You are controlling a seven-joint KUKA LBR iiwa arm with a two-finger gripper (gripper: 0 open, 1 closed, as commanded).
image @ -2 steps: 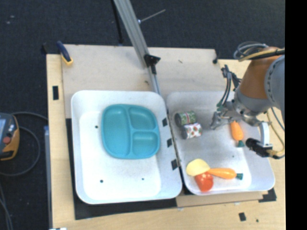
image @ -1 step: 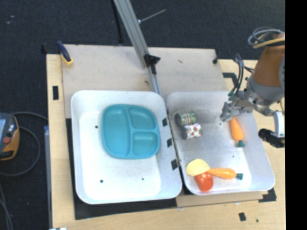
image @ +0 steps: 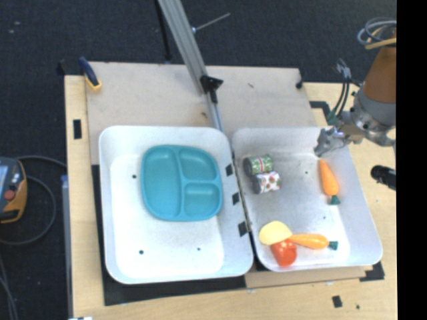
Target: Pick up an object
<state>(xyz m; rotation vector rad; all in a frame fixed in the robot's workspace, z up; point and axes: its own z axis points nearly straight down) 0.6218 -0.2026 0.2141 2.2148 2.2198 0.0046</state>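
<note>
I saw the end effector (image: 325, 143) hovering over the right bin's (image: 363, 242) far edge, just above the upper carrot (image: 327, 180); its grip I could not tell; nearer the divider sat a small can (image: 257, 165) and a patterned cube (image: 267, 182); the left bin (image: 120, 252) carried a teal tray (image: 181, 182).

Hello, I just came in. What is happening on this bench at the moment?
A grey robot arm with an orange band reaches in from the right; its tool hangs over the far edge of the right white bin, holding nothing. An orange toy carrot lies just below it. The left white bin holds a teal divided plate.
</note>
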